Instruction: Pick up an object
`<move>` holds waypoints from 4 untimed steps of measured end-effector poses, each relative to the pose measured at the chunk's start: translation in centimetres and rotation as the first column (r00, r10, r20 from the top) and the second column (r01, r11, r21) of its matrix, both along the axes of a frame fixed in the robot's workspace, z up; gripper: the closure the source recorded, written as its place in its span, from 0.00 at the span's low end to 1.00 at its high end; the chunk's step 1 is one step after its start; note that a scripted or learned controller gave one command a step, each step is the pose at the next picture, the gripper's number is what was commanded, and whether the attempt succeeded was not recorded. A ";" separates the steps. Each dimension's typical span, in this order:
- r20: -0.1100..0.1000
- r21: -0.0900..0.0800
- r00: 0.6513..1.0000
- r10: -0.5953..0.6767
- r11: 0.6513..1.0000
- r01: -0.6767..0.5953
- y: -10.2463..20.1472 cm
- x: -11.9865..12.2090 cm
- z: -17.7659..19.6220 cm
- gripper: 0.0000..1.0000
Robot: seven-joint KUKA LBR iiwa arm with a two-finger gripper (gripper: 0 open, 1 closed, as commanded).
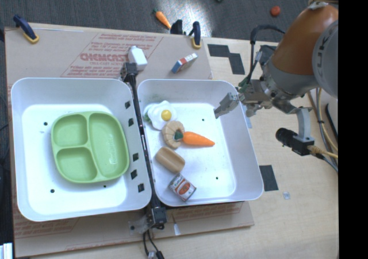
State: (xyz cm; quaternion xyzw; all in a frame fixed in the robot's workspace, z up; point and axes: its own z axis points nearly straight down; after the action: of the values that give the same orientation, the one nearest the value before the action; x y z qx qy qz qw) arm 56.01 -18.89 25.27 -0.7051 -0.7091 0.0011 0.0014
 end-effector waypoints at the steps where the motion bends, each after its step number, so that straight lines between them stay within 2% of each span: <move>1: -0.001 0.001 1.000 0.001 1.000 -0.001 1.5 -7.4 -16.1 0.00; 2: 0.000 0.000 1.000 0.008 1.000 -0.008 1.5 -7.3 -15.1 1.00; 3: 0.005 -0.002 1.000 -0.001 1.000 0.001 -0.2 -8.3 -4.3 1.00; 4: 0.003 0.000 1.000 0.001 1.000 -0.001 -2.2 -4.0 -4.5 1.00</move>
State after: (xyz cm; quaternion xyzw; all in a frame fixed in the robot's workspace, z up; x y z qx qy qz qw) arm 51.97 -21.06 20.81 -0.7049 -0.7093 0.0001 0.0004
